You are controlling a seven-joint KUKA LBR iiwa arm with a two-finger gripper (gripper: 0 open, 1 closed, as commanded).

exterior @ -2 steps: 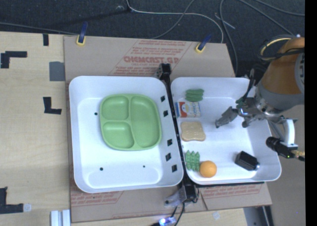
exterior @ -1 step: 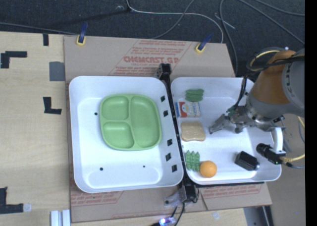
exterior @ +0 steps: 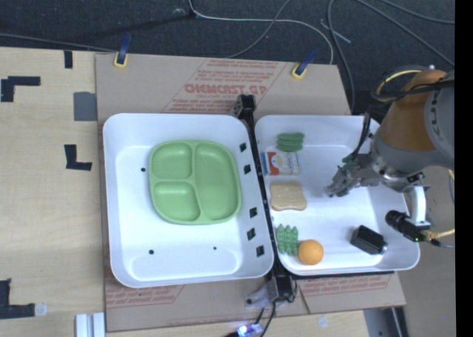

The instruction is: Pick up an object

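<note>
Here, the grey two-finger gripper (exterior: 341,185) hovers low in the right white bin (exterior: 332,132), holding nothing, well apart from the small orange ball (exterior: 310,252) and black rectangular block (exterior: 367,239) near its front wall.

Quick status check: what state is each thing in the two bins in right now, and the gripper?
Green divided plate: flat in left bin.
Green ridged item: lying at right bin's far left.
Small carton: lying flat.
Bread slice: lying flat.
Orange: resting near front wall.
Black block: lying flat.
Gripper: over right bin, nothing visibly held.
</note>
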